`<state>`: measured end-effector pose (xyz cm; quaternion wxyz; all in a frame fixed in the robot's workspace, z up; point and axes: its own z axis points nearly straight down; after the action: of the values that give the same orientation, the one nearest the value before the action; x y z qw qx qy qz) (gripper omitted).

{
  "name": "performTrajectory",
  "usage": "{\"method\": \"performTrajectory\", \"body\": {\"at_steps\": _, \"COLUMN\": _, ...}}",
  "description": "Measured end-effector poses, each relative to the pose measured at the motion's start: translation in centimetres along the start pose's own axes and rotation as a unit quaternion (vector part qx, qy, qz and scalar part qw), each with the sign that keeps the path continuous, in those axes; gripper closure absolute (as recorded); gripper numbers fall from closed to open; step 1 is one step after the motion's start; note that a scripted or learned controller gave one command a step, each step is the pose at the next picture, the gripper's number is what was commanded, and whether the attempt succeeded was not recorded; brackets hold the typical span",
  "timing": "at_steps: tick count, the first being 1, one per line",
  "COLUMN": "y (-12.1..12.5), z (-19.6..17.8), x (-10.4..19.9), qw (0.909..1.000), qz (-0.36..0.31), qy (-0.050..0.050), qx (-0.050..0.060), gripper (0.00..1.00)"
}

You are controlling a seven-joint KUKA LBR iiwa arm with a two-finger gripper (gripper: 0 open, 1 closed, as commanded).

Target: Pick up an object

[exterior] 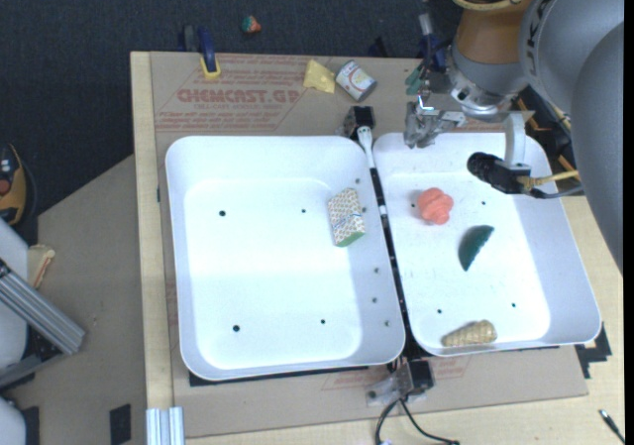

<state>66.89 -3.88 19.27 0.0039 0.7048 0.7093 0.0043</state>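
The end effector (424, 126) is seen at the right bin's (555, 265) twelve o'clock rim, apparently released and grasping nothing; the pink object (433, 205) is left at its six o'clock.

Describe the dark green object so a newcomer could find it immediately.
Look in the right-hand white bin. Near its middle, just right of and below the pink lump, lies the dark teal piece. It is the only dark, leaf-shaped item there.
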Motion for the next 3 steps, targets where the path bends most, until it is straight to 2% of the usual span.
{"method": "performTrajectory", "body": {"at_steps": 1, "y": -1.1, "z": 0.8, "x": 10.1, "qw": 1.0000, "qz": -0.001, "qy": 0.001, "qx": 0.007, "gripper": 1.00}}
{"method": "performTrajectory", "body": {"at_steps": 2, "y": -2.1, "z": 3.9, "x": 17.1, "qw": 1.0000, "qz": -0.001, "qy": 0.001, "qx": 0.009, "gripper": 1.00}}
{"method": "performTrajectory", "body": {"at_steps": 3, "y": -3.9, "z": 3.1, "x": 24.8, "qw": 1.0000, "qz": -0.001, "qy": 0.002, "qx": 0.006, "gripper": 1.00}}
